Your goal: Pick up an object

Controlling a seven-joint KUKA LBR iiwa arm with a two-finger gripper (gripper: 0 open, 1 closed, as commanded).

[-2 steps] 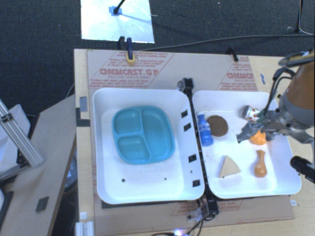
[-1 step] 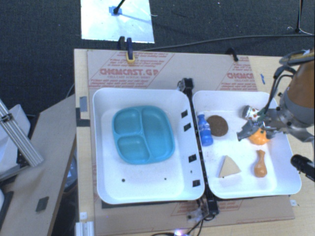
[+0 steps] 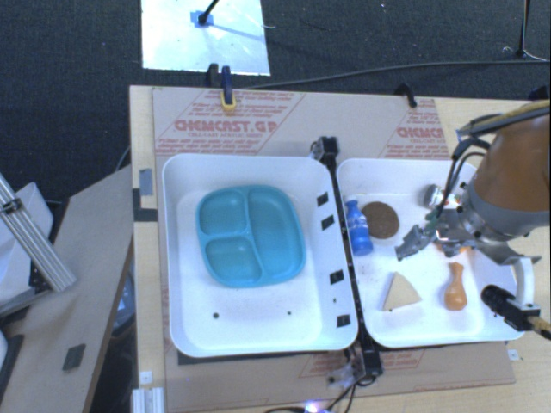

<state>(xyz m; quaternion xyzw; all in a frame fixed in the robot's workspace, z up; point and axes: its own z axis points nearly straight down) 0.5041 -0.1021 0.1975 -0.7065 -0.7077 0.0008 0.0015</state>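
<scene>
Two shallow white bins sit side by side on the surface (image 3: 258, 114), which is covered with a sheet printed in red lettering. The left bin (image 3: 185, 317) holds a turquoise divided plate (image 3: 251, 235) with three compartments, lying flat near the bin's centre.

The right bin (image 3: 379, 334) carries the small things. Against its wall at nine o'clock lies a blue bottle (image 3: 358, 227), with a round brown disc (image 3: 380, 219) just beside it toward three o'clock. Toward six o'clock of the disc, apart from it, rests a tan wedge (image 3: 400, 292), triangular with its point upward in the view. At three o'clock of the wedge, near but not touching, lies an orange-brown pin-shaped piece (image 3: 455, 286), its bulb end toward six o'clock.

The arm (image 3: 516, 179), grey with a broad orange band, comes in from three o'clock and hangs over the right bin. The gripper (image 3: 430, 231) sits low, between the disc and the pin-shaped piece, its dark finger (image 3: 411, 243) angled toward eight o'clock. It is hard to make out against the cabling, so I cannot tell how far apart it stands. Nothing is seen between its tips; every object lies on the bin floor.

A blue-and-yellow clamp (image 3: 226, 89) grips the surface's edge at twelve o'clock.
</scene>
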